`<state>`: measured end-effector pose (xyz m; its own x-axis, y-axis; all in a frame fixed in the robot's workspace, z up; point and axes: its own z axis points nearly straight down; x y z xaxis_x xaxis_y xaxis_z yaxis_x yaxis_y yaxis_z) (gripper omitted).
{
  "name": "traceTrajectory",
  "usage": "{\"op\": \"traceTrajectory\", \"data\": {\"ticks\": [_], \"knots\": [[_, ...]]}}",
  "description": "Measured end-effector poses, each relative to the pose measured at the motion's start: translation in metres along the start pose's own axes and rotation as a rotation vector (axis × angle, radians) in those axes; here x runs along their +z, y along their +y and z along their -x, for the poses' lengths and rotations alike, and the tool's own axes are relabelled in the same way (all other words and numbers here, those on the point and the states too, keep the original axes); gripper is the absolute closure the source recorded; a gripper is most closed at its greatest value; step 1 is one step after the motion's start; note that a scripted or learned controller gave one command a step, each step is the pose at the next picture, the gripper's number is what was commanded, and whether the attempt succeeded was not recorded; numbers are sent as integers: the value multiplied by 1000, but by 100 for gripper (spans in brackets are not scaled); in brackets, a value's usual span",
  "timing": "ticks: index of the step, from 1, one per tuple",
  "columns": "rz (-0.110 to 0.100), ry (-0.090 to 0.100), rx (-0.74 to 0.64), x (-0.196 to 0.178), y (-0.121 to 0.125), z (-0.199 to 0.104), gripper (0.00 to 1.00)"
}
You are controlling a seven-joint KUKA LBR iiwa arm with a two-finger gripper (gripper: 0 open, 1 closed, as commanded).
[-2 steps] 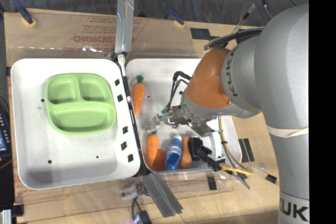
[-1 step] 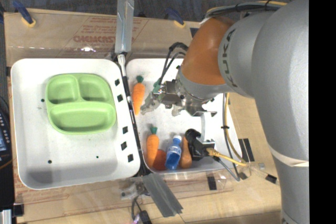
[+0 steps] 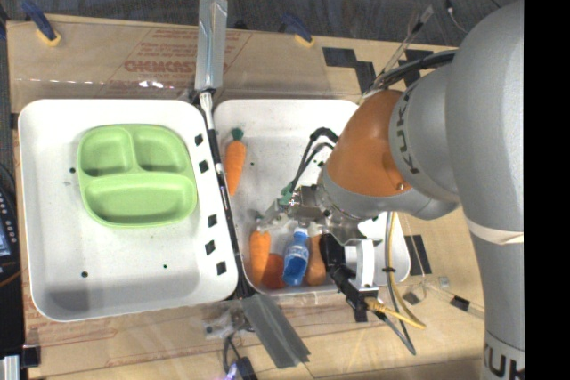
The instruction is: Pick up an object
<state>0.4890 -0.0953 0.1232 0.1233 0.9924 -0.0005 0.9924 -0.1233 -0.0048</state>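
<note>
Your pincer [image 3: 307, 227] hangs low-centre over the bottle [image 3: 297, 256] wedged between two carrots [image 3: 259, 255]; its state I cannot tell. Crowding may cause a slip.

Green divided plate [image 3: 138, 174] in left bin [image 3: 44, 262]

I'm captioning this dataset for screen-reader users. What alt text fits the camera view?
A grey arm with an orange band reaches into the right bin, its end effector low over a blue bottle and orange pieces. A carrot lies by the divider; the left bin holds a green tray.
</note>
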Motion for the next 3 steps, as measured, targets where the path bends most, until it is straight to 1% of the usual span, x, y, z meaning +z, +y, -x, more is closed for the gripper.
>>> {"op": "traceTrajectory", "data": {"ticks": [1, 2, 3], "knots": [[2, 1, 126, -68, -14, -13, 0], [3, 1, 17, 32, -12, 0, 0], [1, 1, 12, 23, -12, 0, 100]]}}
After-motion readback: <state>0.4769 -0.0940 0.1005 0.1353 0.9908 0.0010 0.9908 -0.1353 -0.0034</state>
